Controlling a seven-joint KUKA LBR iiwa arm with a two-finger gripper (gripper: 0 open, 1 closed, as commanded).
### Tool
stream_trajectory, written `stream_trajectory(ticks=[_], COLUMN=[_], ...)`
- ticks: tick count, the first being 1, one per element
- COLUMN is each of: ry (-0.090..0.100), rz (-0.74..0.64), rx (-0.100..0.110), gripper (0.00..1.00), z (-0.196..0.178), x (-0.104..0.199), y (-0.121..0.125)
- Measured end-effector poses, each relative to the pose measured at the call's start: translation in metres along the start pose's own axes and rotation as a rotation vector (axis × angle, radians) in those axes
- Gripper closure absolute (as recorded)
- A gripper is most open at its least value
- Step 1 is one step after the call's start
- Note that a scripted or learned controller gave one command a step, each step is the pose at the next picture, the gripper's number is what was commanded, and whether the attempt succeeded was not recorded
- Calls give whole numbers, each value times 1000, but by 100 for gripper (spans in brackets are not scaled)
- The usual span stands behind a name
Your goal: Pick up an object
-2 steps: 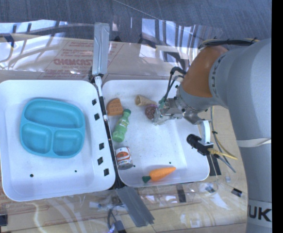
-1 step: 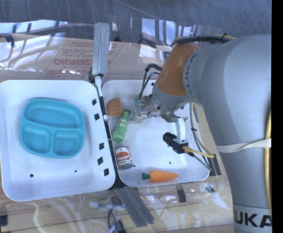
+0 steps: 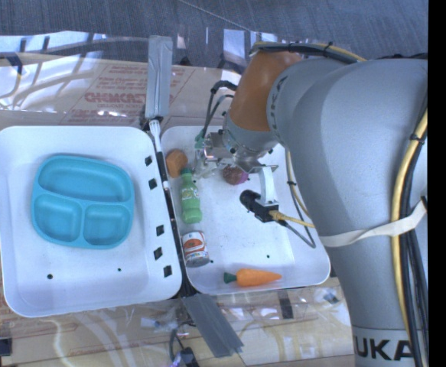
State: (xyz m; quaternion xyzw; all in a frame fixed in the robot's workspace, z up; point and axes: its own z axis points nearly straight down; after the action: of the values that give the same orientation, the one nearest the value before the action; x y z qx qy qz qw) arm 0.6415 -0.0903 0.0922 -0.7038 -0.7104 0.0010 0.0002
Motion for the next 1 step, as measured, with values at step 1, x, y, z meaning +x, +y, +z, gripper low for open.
stream_trajectory(ticks=[1], ry=[-1], rz=[3], rx=[-1], gripper=[0], z=[0], x=[-2], y=[0])
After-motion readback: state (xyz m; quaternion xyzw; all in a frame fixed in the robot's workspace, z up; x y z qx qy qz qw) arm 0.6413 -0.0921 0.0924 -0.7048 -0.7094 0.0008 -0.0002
